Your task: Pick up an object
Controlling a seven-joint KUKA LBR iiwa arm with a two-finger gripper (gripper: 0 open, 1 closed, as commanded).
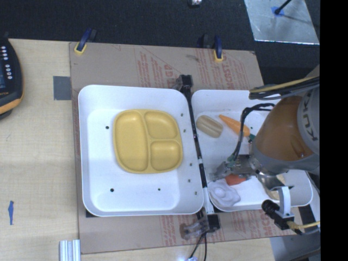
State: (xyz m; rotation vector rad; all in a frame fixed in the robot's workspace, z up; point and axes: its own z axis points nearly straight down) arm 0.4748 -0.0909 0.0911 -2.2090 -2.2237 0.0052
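Observation:
In the right bin lie a tan bread roll, an orange carrot, a small red object and a white crumpled object near the front edge. My gripper is low in the right bin, directly beside the red object and just above the white one. The arm's orange wrist band covers the bin's right half. A yellow divided plate rests in the left bin.
A black divider strip runs between the two bins. Clamps hold the cardboard sheet at the back. A controller pendant lies at the far left on the bench.

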